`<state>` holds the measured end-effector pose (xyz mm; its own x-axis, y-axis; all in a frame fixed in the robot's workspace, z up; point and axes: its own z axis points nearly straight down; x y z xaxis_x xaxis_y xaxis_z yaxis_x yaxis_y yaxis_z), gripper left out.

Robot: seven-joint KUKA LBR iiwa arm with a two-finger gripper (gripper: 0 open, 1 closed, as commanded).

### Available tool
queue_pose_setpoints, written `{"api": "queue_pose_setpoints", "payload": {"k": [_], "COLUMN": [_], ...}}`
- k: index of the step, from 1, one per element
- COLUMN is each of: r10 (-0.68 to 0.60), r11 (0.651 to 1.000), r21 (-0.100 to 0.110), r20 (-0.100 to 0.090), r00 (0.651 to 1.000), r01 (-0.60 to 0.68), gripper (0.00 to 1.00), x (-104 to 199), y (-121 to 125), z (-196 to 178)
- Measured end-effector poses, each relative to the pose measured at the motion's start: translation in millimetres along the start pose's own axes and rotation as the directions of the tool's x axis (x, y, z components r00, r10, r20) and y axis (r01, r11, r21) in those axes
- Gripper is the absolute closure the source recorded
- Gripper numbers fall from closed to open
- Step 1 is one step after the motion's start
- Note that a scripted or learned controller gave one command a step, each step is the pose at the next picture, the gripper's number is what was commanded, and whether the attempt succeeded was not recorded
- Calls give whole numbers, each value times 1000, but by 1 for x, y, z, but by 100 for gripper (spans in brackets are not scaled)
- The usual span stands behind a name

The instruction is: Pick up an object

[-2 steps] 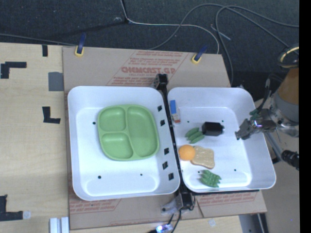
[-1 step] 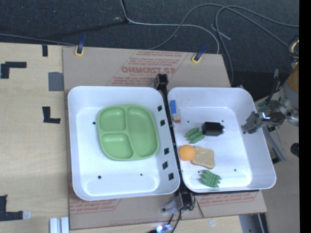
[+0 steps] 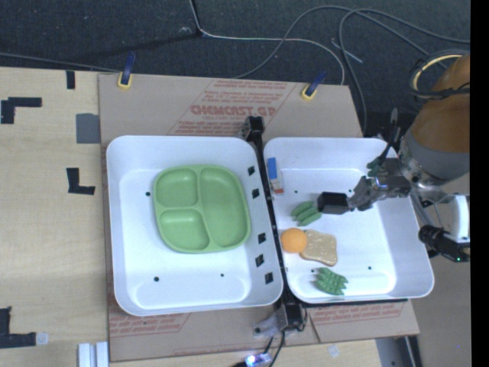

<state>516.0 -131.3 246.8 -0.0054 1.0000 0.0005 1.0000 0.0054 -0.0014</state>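
Our gripper [image 3: 356, 200] hangs over the right bin [image 3: 345, 145], about midway between that bin's far and near edges and nearer its right edge than its left. The view does not let us tell whether it stands wide or narrow. Right at its tip, on the side toward the bin's left edge, we see a black block [image 3: 331, 202]. It touches or nearly touches the gripper, and we cannot tell whether it is gripped or only lies on the bin floor.

Just beyond the block, toward the left edge, lie green bean pods [image 3: 306, 212], close to it and perhaps touching. Toward the near edge from them sit an orange ball [image 3: 293, 240] and a tan bread slice [image 3: 320, 247], the two touching each other. A second green pod bunch [image 3: 330, 281] lies by the near edge, apart from the bread. A small red, white and blue piece [image 3: 273, 179] stands against the left edge, toward the far left corner, well apart from the gripper.

The block is matt black, oblong and flat-sided, its long side running left to right.

In the left bin [image 3: 122, 159] a pale green divided plate [image 3: 202, 208] lies near the middle. Both bins rest on a brown cardboard sheet [image 3: 221, 105].
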Motion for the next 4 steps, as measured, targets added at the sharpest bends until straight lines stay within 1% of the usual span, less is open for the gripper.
{"api": "queue_pose_setpoints", "payload": {"k": [1, 2, 3, 4], "r10": [-1, -2, 0, 2], "r11": [1000, 1000, 1000, 1000], "r21": [-1, 0, 0, 0], "r20": [0, -1, 1, 2], "r00": [1000, 1000, 1000, 1000], "r01": [1, 2, 0, -2], "gripper": [100, 100, 100, 100], "x": [52, 106, 152, 195], "y": [11, 16, 32, 43], "z": [-5, -8, -4, 12]}}
